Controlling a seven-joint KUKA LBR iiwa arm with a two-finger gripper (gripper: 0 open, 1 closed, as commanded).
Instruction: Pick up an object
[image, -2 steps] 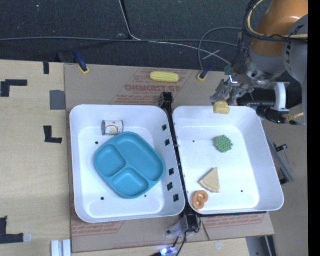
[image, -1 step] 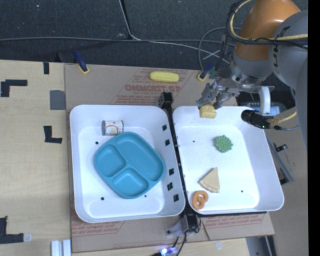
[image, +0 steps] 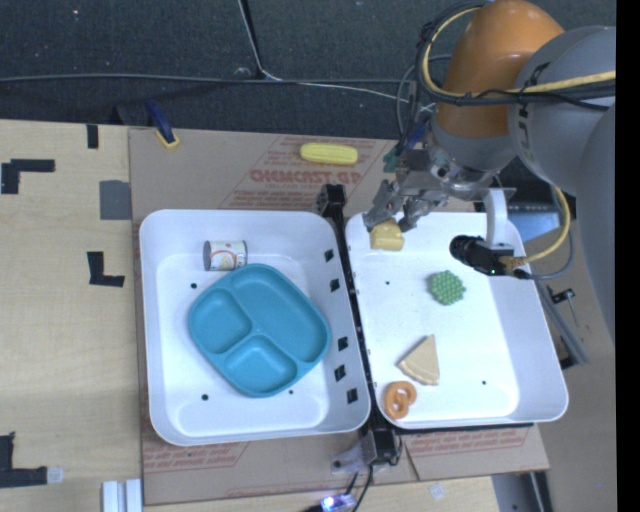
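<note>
Claw fingers are pinching a yellow block near the right bin's far left corner, above the green ball.

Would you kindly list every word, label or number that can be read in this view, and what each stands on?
"CHEMCAST GP": red print on the brown cardboard sheet under the bins, partly blurred, so the reading is tentative.
More red print along the cardboard's lower edge: too small to read.
Label on the small lying can in the left white bin: too blurred to read.
</note>
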